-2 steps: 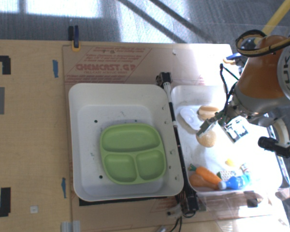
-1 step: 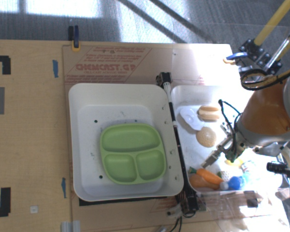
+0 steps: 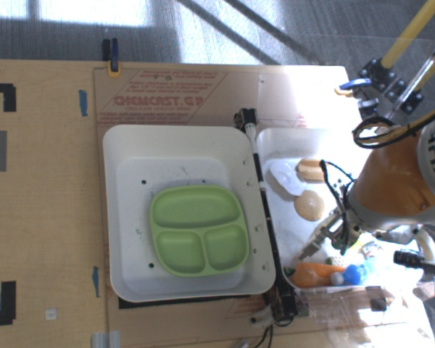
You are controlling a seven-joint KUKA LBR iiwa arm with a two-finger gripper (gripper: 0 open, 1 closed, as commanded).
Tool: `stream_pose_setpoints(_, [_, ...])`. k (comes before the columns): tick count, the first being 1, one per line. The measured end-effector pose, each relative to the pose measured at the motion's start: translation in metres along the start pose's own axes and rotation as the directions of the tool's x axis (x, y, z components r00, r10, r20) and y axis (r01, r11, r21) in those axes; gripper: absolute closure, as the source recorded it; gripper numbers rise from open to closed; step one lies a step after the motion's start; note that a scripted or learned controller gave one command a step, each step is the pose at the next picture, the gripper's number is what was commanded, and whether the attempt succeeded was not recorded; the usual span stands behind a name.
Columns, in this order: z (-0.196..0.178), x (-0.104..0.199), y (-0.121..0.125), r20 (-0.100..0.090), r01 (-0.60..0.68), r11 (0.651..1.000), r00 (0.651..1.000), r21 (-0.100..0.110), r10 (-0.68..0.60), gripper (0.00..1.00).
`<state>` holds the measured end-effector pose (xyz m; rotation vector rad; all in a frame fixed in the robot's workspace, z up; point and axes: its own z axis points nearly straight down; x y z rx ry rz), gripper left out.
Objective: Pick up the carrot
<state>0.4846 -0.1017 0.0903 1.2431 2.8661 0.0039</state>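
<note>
Green tray [image 3: 198, 230]; perhaps bread [image 3: 309, 206].

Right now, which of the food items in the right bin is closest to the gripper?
The carrot, orange, at the bin's near edge just below the gripper. The round tan piece and the bun-like piece lie farther up.

Right bin [image 3: 275, 145] tight: carrot [image 3: 315, 273] hugs the near wall, blue piece [image 3: 353, 273] touching it, I think. Tan food [image 3: 309, 206] and bun [image 3: 311, 170] beyond. Left bin's [image 3: 123, 194] margins around green tray [image 3: 198, 229] free.
</note>
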Motion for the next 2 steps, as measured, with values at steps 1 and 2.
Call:
stream_pose_setpoints(1, [0.001, -0.025, 0.028, -0.007, -0.414, 0.910, 0.910, 0.004, 0.414, 0.00])
stream_pose_setpoints(2, [0.000, -0.009, 0.003, 0.003, -0.075, 0.997, 0.997, -0.002, 0.075, 0.00])
